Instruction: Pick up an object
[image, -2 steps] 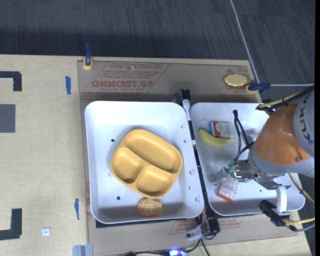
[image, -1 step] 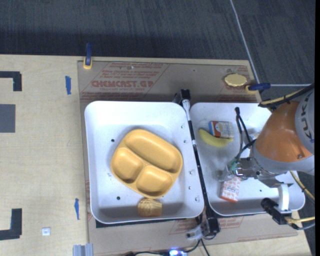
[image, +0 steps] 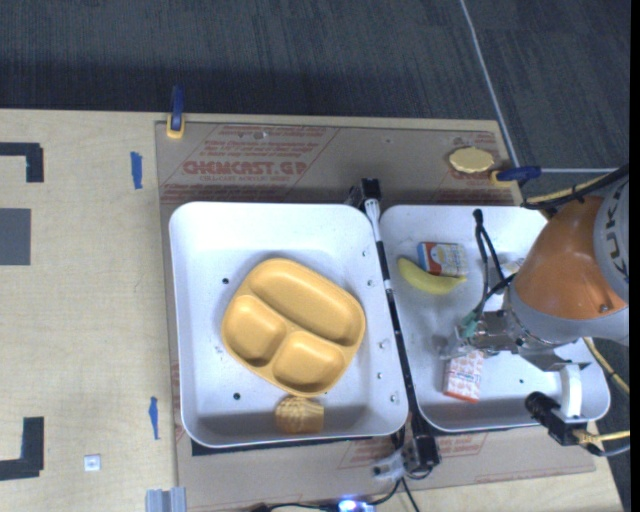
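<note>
My gripper (image: 472, 333) hangs low in the right bin (image: 590, 405), just above the top end of a red and white packet (image: 463, 378) that lies flat on the bin floor. The arm's orange band (image: 568, 268) covers the bin's right part. A yellow banana (image: 430, 277) lies at the back of this bin, with a small red, white and blue carton (image: 441, 257) touching it from behind. In the left bin (image: 190, 330) a yellow three-compartment tray (image: 292, 322) rests tilted, and a round tan waffle-textured piece (image: 300, 413) sits by the front wall.
A tan disc (image: 471, 160) lies on the cardboard behind the right bin. Black cables (image: 485, 250) trail from the wrist over the bin's back. A black and white fitting (image: 560, 405) sticks out near the bin's front right corner.
</note>
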